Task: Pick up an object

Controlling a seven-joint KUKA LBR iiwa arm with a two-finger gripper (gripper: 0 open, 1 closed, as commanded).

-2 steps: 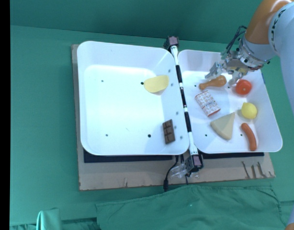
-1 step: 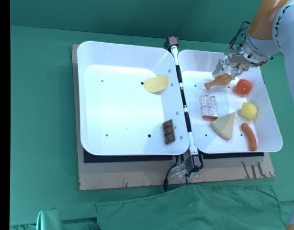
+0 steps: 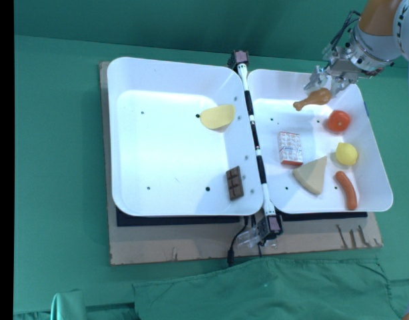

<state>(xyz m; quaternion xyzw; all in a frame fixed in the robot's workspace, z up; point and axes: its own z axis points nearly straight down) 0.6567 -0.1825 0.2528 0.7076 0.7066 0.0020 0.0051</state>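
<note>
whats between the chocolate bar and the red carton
In the camera view, the rod divider between the bins, flanked by the rims of the left bin and right bin, separates chocolate bar from red carton.

White bins: two, a left bin (image 3: 131, 79) and a right bin (image 3: 378, 192)
Chips: one yellow chip (image 3: 218, 117)
Chocolate bars: one chocolate bar (image 3: 234, 183)
Drumsticks: one drumstick (image 3: 312, 99)
Tomatoes: one tomato (image 3: 338, 121)
Lemons: one lemon (image 3: 346, 154)
Cartons: one red-and-white carton (image 3: 290, 148)
Cheese wedges: one cheese wedge (image 3: 313, 175)
Sausages: one sausage (image 3: 346, 190)
</note>
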